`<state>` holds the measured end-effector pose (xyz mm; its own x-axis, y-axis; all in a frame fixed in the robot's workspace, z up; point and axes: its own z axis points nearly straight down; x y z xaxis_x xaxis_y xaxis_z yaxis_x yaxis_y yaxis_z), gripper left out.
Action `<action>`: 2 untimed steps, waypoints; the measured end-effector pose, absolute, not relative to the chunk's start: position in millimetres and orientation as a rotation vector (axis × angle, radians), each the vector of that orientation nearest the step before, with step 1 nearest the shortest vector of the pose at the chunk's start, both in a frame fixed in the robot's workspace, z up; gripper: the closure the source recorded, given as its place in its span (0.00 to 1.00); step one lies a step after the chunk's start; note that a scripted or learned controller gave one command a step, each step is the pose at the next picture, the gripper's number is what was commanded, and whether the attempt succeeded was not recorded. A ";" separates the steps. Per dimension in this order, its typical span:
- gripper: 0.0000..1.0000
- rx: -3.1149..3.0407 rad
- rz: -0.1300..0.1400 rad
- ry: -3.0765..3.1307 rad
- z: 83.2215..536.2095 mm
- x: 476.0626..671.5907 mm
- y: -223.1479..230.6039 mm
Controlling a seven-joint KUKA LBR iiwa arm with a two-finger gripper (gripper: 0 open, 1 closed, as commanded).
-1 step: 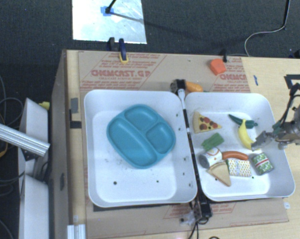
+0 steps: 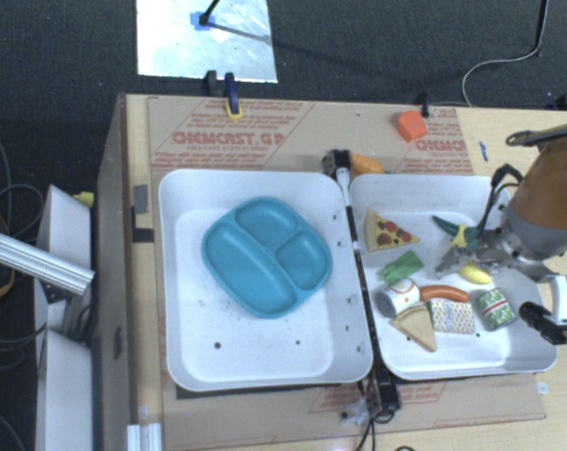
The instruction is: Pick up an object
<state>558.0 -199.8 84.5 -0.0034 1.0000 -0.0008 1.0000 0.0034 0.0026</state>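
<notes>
The right bin (image 2: 509,191) holds several toy foods. A pizza slice (image 2: 388,231) lies at its upper left, with a green piece (image 2: 401,268) below it. Lower down are a red sausage (image 2: 443,294), a white cup (image 2: 402,299), a patterned block (image 2: 452,316), a bread wedge (image 2: 417,327) and a green can (image 2: 494,308). My gripper (image 2: 457,252) reaches in from the right, low over the bin's middle. A yellow lemon (image 2: 477,274) sits just below it and a dark green item (image 2: 448,224) just above it. Nothing visibly hangs from the gripper.
The left bin (image 2: 184,252) bears a blue divided plate (image 2: 267,256). An orange block (image 2: 411,125) lies on the bench behind the bins, and an orange piece (image 2: 366,165) rests at the ridge where the bins meet. The arm's orange band (image 2: 551,191) covers the right bin's right side.
</notes>
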 end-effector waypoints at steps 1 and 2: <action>1.00 2.214 0.003 2.224 95.1 558.6 -200.0; 1.00 2.216 0.003 2.226 84.6 589.1 -160.7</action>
